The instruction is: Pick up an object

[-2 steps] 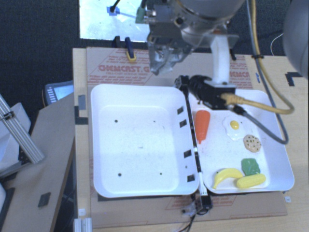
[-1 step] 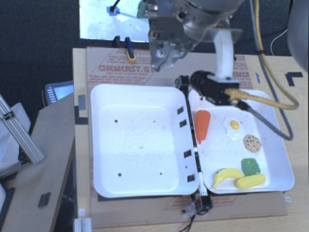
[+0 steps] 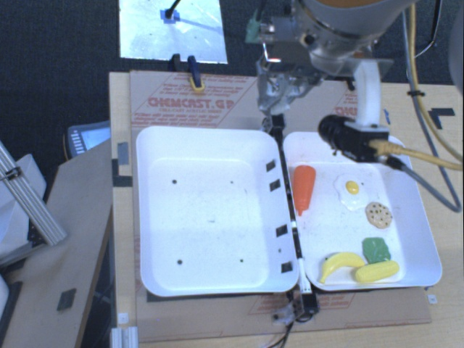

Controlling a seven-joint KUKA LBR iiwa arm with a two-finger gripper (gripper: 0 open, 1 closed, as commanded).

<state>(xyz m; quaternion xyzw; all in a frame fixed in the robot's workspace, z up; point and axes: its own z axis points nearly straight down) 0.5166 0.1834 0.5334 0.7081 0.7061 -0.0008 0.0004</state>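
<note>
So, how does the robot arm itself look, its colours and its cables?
The arm is a thick grey housing with an orange band at the top. Below it hangs a metallic gripper. A white link carries a black unit, and yellow cables run off to the right.

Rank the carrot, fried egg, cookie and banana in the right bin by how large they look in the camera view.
1. carrot
2. banana
3. fried egg
4. cookie
Carrot and banana look close in size, so their order is unsure.
</note>
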